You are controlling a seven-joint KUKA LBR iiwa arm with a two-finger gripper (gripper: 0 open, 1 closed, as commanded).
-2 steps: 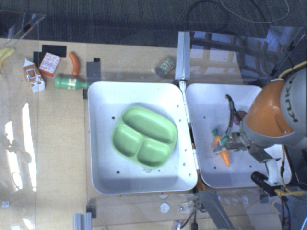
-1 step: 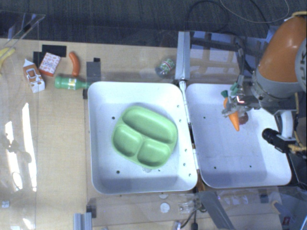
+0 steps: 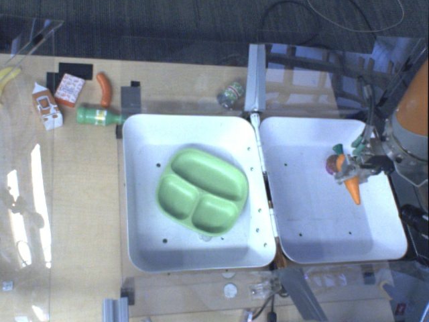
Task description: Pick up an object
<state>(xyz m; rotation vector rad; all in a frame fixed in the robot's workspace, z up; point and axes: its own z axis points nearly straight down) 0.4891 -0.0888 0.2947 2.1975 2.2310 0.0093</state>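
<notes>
Tool (image 3: 353,165) at the end of the grey arm (image 3: 409,136) sits low over the right bin (image 3: 315,233), near its right wall. An orange carrot (image 3: 353,190) points down from just beneath it, touching or nearly touching; whether the tool grips it cannot be told. A small purple piece (image 3: 331,165) lies beside the carrot's top. In the left bin (image 3: 144,200) rests a green divided tray (image 3: 202,190). On the bench (image 3: 67,200) beyond lie a green bottle (image 3: 98,117), a sausage (image 3: 104,89) and small cartons (image 3: 57,98).

Pincer (image 3: 350,168) over orange carrot (image 3: 353,189)
</notes>
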